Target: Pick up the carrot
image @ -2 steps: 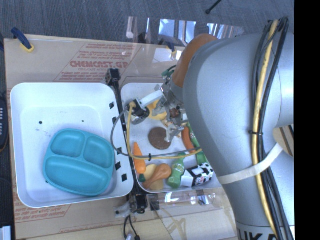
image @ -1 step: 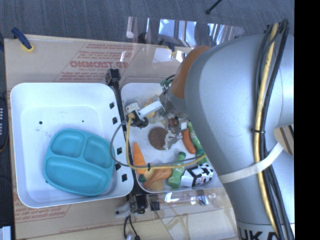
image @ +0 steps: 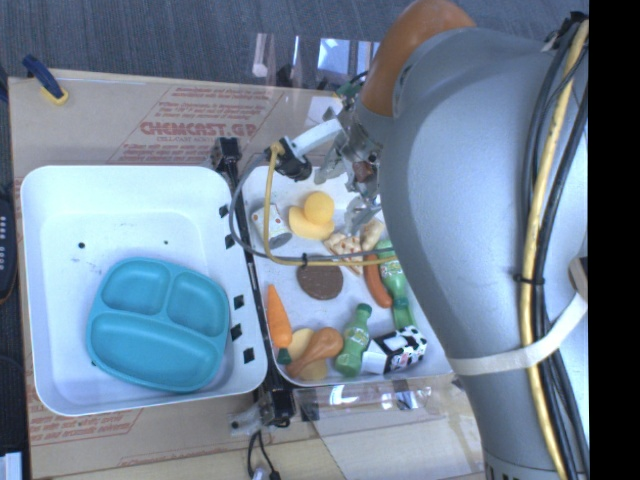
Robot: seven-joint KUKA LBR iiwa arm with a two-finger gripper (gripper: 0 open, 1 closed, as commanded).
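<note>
Carrot lies against the left wall of the right bin, long axis running along that wall, tip up-view. Gripper sits up-view and right of the carrot, well apart; can't tell its state.

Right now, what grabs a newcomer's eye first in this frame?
The big grey arm dominates, filling the right side and hanging over the right bin, its orange band at the top. Next comes the blue divided plate, alone in the left bin. Then the clutter of toy food in the right bin: the carrot against its left wall, a yellow piece near the middle, a green bottle toward the front.
</note>
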